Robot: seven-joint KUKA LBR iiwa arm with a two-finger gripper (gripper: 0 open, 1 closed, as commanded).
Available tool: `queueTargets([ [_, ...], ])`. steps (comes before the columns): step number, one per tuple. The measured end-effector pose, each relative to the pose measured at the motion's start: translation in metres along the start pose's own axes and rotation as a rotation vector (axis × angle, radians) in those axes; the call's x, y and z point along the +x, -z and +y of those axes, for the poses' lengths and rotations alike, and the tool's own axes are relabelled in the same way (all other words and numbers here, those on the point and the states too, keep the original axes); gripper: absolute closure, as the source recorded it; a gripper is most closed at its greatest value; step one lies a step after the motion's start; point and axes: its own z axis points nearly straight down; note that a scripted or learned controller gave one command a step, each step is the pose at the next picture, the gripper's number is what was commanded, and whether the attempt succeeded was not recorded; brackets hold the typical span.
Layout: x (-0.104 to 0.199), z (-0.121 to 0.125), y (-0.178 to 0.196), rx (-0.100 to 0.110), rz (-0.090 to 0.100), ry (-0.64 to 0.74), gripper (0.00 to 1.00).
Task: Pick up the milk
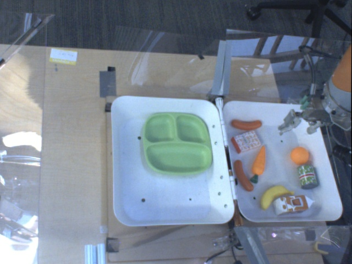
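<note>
Milk point(292, 204) lies on its side at the near edge of the right bin point(330, 208), a small white carton with brown print, and its left end touches the banana point(273, 194), which curves just beside it. A little farther, near the right wall, a green can point(308, 176) stands upright, and the orange point(300, 155) sits just behind it, nearly touching. In the left part of the same bin a sausage point(243, 175) lies at a slant close to the dividing wall, and the carrot point(259, 163) lies beside it with the green end toward the near side. Behind them is a flat box point(246, 142) with a red and white pattern, and farther still a second sausage point(246, 124) lies across near the far wall. The left bin point(126, 202) holds a green tray point(177, 143) with three compartments, placed toward its far half. The gripper point(301, 120) hangs over the far right corner of the right bin, well apart from the milk; its fingers are spread open and nothing is between them.
</note>
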Motion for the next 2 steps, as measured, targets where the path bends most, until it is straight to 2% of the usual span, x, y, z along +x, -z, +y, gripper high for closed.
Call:
queueTargets([
  [1,-0.029,-0.055,-0.103,0.002,0.0,0.04,0.0],
  [2,-0.029,-0.083,-0.112,-0.001,0.0,0.103,0.0],
])
